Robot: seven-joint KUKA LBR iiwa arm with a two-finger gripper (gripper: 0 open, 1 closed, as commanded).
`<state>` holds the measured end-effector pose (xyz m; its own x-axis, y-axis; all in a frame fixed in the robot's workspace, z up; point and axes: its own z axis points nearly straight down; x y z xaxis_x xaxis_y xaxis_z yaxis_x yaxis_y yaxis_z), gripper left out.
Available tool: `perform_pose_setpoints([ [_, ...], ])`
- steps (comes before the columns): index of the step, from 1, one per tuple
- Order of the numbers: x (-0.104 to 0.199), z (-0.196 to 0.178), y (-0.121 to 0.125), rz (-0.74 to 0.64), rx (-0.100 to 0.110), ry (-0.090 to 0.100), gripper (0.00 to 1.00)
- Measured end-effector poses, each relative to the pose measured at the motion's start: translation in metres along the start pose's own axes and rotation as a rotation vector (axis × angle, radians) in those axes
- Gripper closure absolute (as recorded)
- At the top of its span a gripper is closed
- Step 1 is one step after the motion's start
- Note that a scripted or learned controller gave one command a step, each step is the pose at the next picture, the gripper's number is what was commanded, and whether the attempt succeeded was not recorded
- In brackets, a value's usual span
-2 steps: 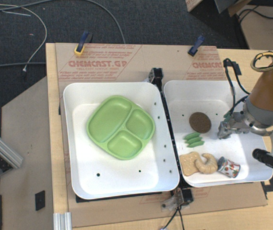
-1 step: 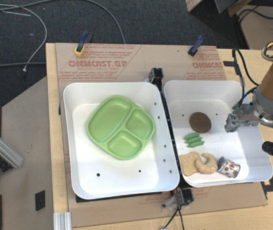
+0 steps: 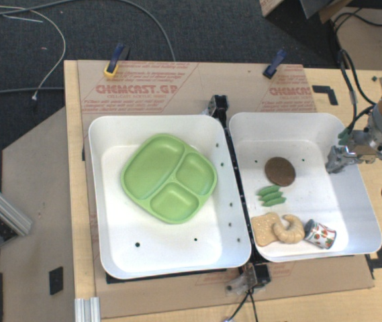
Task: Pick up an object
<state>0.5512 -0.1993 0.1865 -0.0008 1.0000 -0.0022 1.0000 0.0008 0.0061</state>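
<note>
Lying in the right bin (image 3: 352,200) are a brown disc (image 3: 280,171), green pea pod (image 3: 270,194), cracker (image 3: 265,227), croissant (image 3: 289,229) and small can (image 3: 321,234). My tool (image 3: 336,158) hovers at that bin's right wall; whether it is spread I cannot tell. A green divided plate (image 3: 169,178) occupies the left bin (image 3: 110,247).

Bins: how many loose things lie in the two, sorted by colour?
Green: 2, a divided plate in the left bin and a pea pod in the right bin
Brown or tan: 3, a round cookie, a cracker, a croissant
White with red: 1, a small can
Total: 6
</note>
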Motion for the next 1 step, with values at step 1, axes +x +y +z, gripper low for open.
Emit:
perform_pose_setpoints([
  [1, 0.0031, -0.0553, -0.0080, -0.001, 0.000, 0.000, 1.00],
])
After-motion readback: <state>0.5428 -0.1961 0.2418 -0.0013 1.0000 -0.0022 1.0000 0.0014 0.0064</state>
